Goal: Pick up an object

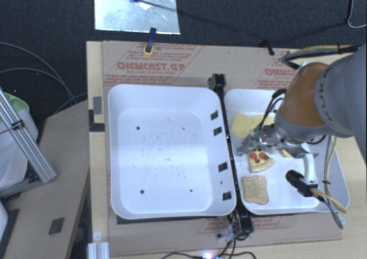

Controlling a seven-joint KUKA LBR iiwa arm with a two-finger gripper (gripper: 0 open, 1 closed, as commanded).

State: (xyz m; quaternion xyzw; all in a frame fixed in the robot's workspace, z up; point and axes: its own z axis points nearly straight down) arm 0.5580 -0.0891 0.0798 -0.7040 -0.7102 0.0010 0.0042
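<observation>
While my end effector (pixel 250 145) hangs low over the right bin (pixel 287 209), the toy pizza slice (pixel 261 162), yellow with red spots, lies flat on the bin floor just beside its tip, towards the near edge. I cannot tell whether the two touch, and nothing shows as gripped. From this angle I cannot tell whether my end effector is apart or together, since its grey metal end blurs against the white floor. Behind it, towards the far wall of the same bin, lies a pale yellow flat piece (pixel 245 122), partly covered by my wrist. Near the bin's front edge, just below the pizza slice and apart from it, lies a tan slice of toast (pixel 255 189). My arm (pixel 321 103), grey with its orange band, comes in from the right over that bin's far corner. The left bin (pixel 166 149) sits just beside the right one, a black strip (pixel 228 143) running between them. Both bins rest on a printed cardboard sheet (pixel 160 64) on the counter, with a small blue and yellow clamp (pixel 150 43) at its far edge.
</observation>
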